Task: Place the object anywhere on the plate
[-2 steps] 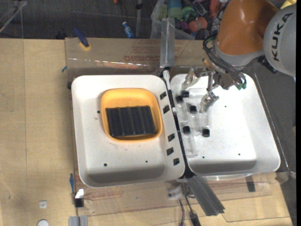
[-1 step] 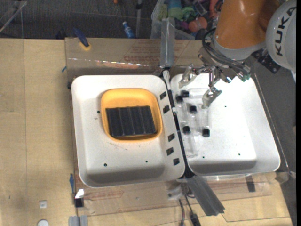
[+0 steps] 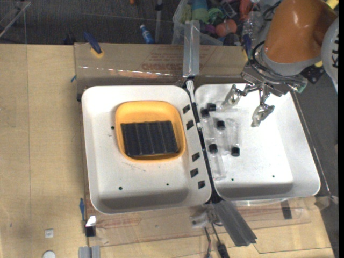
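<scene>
Orange plate (image 3: pixel 149 110) sits in the left bin (image 3: pixel 97 144), toward its far right part, and a dark ribbed block (image 3: pixel 149 137) lies flat on the plate, touching it, covering most of the plate's floor. Block's make is hard to tell, just black with lengthwise ridges.

Arm (image 3: pixel 293 28) comes in at the tabletop's far right corner, its orange dome cut off by the top edge. Pincer (image 3: pixel 248 105) hangs over the far part of the right bin (image 3: pixel 279 160), fingers (image 3: pixel 262 113) spread apart, nothing between them. Whether the tips touch the bin floor can't be told from this slant.

Right bin has a clear item (image 3: pixel 220 136) near its left wall with several small black knobs on it; its outline is almost lost against the white floor, so shape and count of parts are unclear. It lies just near-left of the pincer, apart from it.

A row of black clips (image 3: pixel 193 144) runs along the seam between the bins. A metal strip (image 3: pixel 191 58) stands at the far edge above the seam. A grey bar (image 3: pixel 234 224) juts out at the near edge below the seam, with cables partly cut off by the frame. A heap of bright toys (image 3: pixel 226 4) sits beyond the tabletop's far edge, blurred and partly hidden by the arm. A small blue clamp (image 3: pixel 95 46) rests at the far left of the cardboard sheet (image 3: pixel 134 63)
</scene>
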`<state>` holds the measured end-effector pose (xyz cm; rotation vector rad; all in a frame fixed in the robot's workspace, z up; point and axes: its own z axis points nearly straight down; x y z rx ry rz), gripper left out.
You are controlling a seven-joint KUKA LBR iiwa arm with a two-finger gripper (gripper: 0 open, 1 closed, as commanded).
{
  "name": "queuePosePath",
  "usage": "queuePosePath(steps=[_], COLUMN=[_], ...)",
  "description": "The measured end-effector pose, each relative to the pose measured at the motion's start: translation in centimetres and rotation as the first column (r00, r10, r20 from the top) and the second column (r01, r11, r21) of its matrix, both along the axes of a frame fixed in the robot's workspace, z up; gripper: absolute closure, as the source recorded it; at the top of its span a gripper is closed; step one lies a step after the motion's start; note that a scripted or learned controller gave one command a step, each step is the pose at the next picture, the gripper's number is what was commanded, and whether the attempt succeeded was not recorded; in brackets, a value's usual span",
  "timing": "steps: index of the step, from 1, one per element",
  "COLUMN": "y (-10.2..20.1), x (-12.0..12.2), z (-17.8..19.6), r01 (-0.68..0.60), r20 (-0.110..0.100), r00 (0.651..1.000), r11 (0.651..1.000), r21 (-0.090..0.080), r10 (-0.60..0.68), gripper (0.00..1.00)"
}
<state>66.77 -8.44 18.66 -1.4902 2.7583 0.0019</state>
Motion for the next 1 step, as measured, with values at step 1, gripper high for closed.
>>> queuePosePath(steps=[1], y=[-4.70], x=[0.03], z=[4.98], r01=[-0.159], r20=[0.004], r00=[0.987], r11=[0.987], r21=[-0.001], r10=[0.159], gripper=[0.00])
